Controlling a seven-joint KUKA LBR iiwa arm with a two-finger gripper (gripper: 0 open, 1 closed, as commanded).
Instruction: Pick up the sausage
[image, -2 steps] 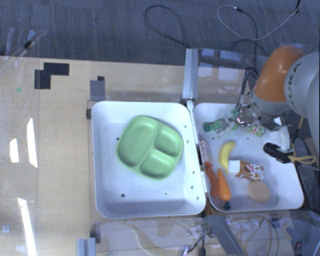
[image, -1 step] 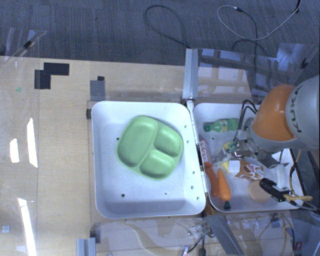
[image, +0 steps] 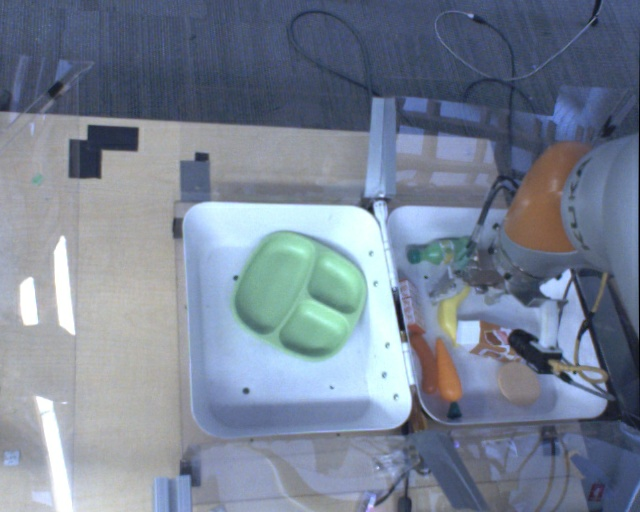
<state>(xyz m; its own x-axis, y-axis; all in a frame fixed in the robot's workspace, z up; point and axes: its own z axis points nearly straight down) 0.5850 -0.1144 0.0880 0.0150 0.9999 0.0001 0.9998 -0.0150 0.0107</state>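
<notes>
The sausage (image: 419, 350), a thin reddish-brown stick, lies along the left wall of the right bin (image: 570, 408), next to an orange carrot (image: 447, 374). My gripper (image: 470, 284) hangs over the upper middle of that bin, just above the top end of a yellow banana (image: 449, 316) and right of a green bottle (image: 436, 251). It stands up and to the right of the sausage, apart from it. Nothing shows between its fingers.
The left bin (image: 215, 390) holds a green divided plate (image: 300, 293). In the right bin there are also a brown-and-white packet (image: 487, 339) and a tan round disc (image: 518, 383). A metal post (image: 381, 150) stands behind the bins.
</notes>
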